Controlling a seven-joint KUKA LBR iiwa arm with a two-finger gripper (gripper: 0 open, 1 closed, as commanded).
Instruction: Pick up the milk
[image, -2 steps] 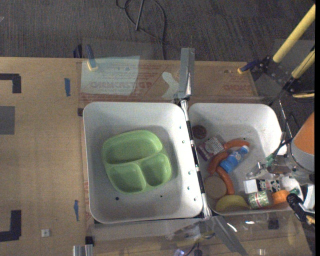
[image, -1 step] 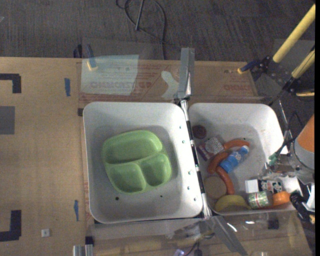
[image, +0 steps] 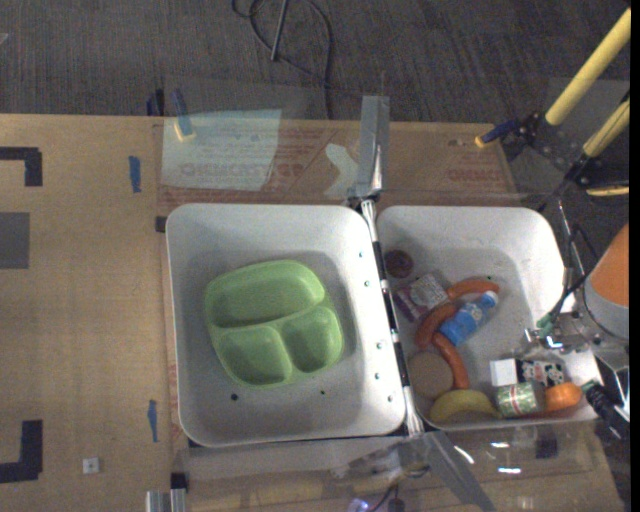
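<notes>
The milk is taken to be the small carton with dark patches (image: 543, 373) in the right bin (image: 535, 225), close to its near right corner. That reading is a judgement: the print on it is too small to be made out. A plain white block (image: 503, 372) stands just to its left and could be confused with it. A green can (image: 517, 400) lies just nearer than both, and a carrot (image: 563, 397) lies at the carton's near right.

The gripper (image: 553, 335) is seen at the right side of the same bin, above the wall, with the orange band of the arm (image: 612, 285) further right and cut off by the picture's edge. Whether the gripper is apart or together cannot be told, since it is blurred among cables and metal parts. Nothing is seen held in it.

From the gripper the carton lies a little nearer and slightly left, so a short move towards the near edge is called for, then a descent. The carton's long axis cannot be judged with confidence; it appears roughly square from above. Little room is left around it, with the block, can and carrot all close by, so a neighbour may be caught instead.
</notes>
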